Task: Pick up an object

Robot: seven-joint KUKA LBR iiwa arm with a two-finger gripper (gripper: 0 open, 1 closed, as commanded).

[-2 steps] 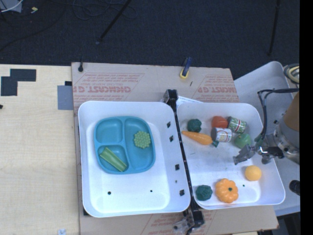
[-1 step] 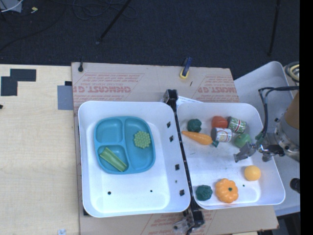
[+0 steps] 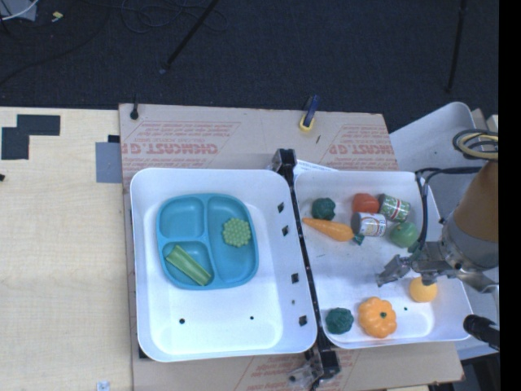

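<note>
Gripper (image 3: pixel 399 269) low over right bin (image 3: pixel 444 326), fingers spread, nothing between them. Small yellow fruit (image 3: pixel 422 290) just right of the fingertips, orange pumpkin (image 3: pixel 378 317) below, carrot (image 3: pixel 329 229) and cans (image 3: pixel 381 216) above, blue tray (image 3: pixel 207 240) far left

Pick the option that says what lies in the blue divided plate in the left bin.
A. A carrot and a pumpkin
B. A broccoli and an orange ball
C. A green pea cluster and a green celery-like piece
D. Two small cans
C: the blue divided plate holds a round green pea cluster in its right compartment and a green celery-like piece in its lower left one.
</note>
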